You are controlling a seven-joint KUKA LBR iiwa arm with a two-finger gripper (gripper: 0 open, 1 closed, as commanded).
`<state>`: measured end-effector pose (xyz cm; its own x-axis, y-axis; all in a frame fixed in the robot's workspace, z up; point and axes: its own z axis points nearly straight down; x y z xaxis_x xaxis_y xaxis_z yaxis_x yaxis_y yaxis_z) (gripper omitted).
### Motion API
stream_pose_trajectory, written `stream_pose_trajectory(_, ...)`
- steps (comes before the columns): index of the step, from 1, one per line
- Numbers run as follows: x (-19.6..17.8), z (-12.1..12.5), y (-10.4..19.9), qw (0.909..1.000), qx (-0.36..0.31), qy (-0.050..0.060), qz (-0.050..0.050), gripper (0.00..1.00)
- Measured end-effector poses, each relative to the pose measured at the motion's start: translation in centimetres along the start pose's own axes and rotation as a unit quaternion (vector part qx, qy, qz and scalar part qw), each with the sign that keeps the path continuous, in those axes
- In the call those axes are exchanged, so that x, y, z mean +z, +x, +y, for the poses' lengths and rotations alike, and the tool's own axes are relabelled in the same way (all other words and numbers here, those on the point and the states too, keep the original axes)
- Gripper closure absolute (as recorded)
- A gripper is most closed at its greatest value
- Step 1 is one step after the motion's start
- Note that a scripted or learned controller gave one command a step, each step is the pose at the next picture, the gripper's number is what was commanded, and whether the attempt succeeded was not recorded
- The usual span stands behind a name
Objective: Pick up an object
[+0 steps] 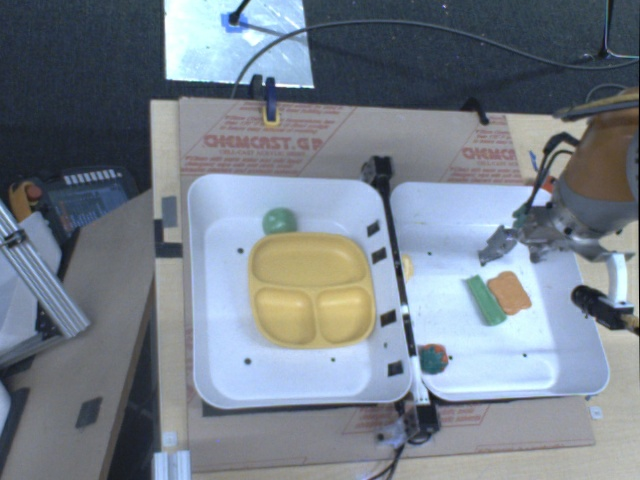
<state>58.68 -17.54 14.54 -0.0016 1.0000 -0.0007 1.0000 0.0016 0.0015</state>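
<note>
In the right bin [560,373] a green block [486,300] lies beside an orange flat piece [511,292], the two touching. A small teal and orange object [432,358] sits at that bin's near left corner, and a pale yellow bit [405,266] peeks out by the divider. My gripper [514,252] hovers just behind the green block and orange piece. It is open, fingers spread, with nothing between them. The left bin [215,298] holds a yellow divided tray [310,288] and a green ball [279,220] behind it.
A black divider clamp [385,258] runs between the bins. The arm's grey wrist with its orange band [600,168] fills the right side above the right bin. Cables and a foil sheet [235,23] lie behind the bench.
</note>
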Motion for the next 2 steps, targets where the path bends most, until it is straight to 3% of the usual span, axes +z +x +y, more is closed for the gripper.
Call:
stream_pose_trajectory(1, 4.2, -0.3, 0.3, 1.0, 0.0, 0.001, 0.0, 0.0)
stream_pose_trajectory(2, 3.0, -0.2, 0.3, 1.0, 0.001, -0.001, 0.0, 1.0)
